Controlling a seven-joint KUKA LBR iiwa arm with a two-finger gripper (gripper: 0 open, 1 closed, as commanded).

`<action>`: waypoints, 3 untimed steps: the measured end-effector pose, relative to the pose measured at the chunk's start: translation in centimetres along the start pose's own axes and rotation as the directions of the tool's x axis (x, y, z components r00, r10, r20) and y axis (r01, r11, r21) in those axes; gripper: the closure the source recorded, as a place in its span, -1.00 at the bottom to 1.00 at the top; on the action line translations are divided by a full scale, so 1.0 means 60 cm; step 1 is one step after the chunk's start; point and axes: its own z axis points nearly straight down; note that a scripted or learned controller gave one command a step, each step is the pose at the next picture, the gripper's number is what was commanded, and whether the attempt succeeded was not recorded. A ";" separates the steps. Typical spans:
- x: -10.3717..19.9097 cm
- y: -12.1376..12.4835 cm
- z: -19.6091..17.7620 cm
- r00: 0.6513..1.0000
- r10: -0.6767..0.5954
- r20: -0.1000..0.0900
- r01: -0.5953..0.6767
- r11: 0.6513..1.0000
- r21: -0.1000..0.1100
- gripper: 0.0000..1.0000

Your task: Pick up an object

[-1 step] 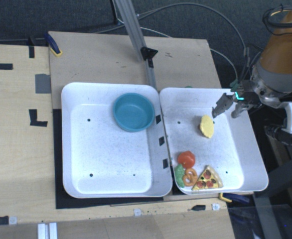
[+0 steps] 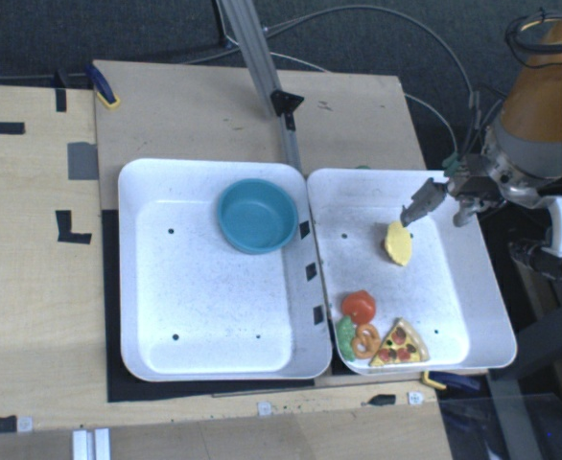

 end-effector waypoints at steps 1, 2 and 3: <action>-0.003 0.002 0.071 1.000 0.000 -0.001 0.000 1.000 0.004 -1.00; -0.001 0.006 0.143 1.000 0.000 -0.001 0.000 1.000 0.004 -1.00; -0.001 0.003 0.214 1.000 0.000 -0.001 0.000 1.000 0.004 -1.00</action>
